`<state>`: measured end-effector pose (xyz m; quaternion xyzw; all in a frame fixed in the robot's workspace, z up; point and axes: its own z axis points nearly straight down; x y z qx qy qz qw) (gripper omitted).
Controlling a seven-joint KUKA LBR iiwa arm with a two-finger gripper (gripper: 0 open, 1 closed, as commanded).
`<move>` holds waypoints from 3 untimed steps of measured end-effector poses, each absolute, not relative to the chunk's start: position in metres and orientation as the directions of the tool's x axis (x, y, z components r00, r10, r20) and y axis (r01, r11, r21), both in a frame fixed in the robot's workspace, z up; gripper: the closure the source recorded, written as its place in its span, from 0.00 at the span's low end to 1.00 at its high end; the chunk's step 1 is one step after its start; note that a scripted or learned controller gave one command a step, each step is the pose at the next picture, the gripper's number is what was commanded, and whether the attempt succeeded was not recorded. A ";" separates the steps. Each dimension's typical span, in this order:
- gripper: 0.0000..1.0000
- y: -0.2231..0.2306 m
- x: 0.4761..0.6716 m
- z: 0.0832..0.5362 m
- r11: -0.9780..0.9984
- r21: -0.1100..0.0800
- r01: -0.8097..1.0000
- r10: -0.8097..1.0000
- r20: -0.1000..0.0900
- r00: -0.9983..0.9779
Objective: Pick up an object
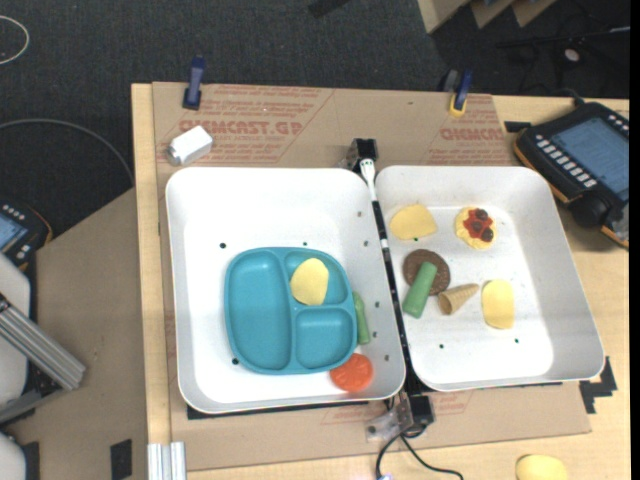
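Bench [300,118] carries two bins; right bin [560,298] crowded. Cone [457,297] touches green stick [418,290] over brown disc [433,265]: risk of nudging neighbours, slipped grasp. Gripper state: cannot tell.

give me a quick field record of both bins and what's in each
left bin: teal divided tray, yellow piece on the tray, orange-red piece by the tray's near corner
right bin: yellow chip, tart with red topping, brown disc, green stick, cone, yellow block
bench: small white block
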<state>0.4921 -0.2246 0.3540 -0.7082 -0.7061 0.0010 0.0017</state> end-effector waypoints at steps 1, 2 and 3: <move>1.00 -0.225 0.487 0.543 0.001 0.022 1.000 1.000 -0.010 -0.001; 1.00 -0.223 0.479 0.441 -0.001 -0.008 1.000 1.000 0.003 0.001; 1.00 -0.224 0.480 0.457 0.001 0.007 1.000 1.000 -0.005 -0.001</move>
